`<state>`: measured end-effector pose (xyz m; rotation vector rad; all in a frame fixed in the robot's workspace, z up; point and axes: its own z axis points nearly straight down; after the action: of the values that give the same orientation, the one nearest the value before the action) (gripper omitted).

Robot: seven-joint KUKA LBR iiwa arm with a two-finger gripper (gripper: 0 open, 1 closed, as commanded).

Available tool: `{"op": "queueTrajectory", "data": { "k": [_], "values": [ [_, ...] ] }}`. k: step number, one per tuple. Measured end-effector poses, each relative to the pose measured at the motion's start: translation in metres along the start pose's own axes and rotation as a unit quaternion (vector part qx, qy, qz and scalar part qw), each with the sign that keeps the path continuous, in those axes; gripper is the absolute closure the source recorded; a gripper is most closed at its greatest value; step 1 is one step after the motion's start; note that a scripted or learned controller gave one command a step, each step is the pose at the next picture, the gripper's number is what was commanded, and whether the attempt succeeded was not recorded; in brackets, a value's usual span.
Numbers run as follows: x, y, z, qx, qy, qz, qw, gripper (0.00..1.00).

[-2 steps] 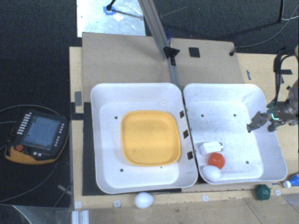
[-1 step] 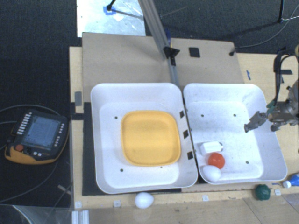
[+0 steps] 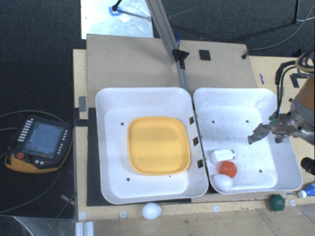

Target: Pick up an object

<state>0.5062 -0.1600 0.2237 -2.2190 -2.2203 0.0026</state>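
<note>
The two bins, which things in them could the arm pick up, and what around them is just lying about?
For the job: gripper; white block, red ball, white egg, yellow plate.
Lying about: white egg on bench, green ball, handheld controller.

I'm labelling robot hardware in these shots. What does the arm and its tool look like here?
The arm comes in from the view's right: a pale grey rounded body with black cables looping along it. At its end sits the tool, a dark grey metallic piece that narrows to a slim tip above the right bin.
</note>
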Motion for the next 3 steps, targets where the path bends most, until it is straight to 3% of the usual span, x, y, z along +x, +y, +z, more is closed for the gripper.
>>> {"op": "queueTrajectory", "data": {
  "k": [2,3],
  "values": [
    [0.000,-0.011,0.112,0.000,0.000,0.000,1.0000,0.00],
    [0.000,-0.009,0.099,-0.002,-0.001,0.000,1.0000,1.00]
  ]
}}
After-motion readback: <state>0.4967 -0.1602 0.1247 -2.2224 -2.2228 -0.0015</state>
